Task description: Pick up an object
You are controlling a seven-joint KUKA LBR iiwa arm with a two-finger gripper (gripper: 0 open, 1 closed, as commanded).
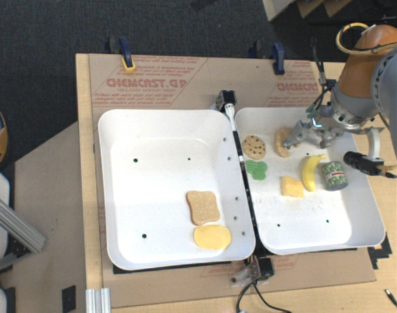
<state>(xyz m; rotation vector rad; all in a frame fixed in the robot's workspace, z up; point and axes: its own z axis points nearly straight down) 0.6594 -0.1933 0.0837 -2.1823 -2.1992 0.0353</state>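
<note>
Two bins on the worktop, and the gripper (307, 130) hangs low over the far end of the right bin (354, 237). Can't tell if it's open or closed. Nearest thing is a tan food piece (283, 142), just left of it and maybe touching; the banana (309, 172) lies just beyond, towards the camera, long axis running near-to-far.

The grey arm reaches in from the right at the far side of the scene, its orange band high near the right edge. The wrist bends down and leftward, ending in the end effector (307, 133), which hangs low with its metal fingers (296, 135) pointing left and down.
</note>
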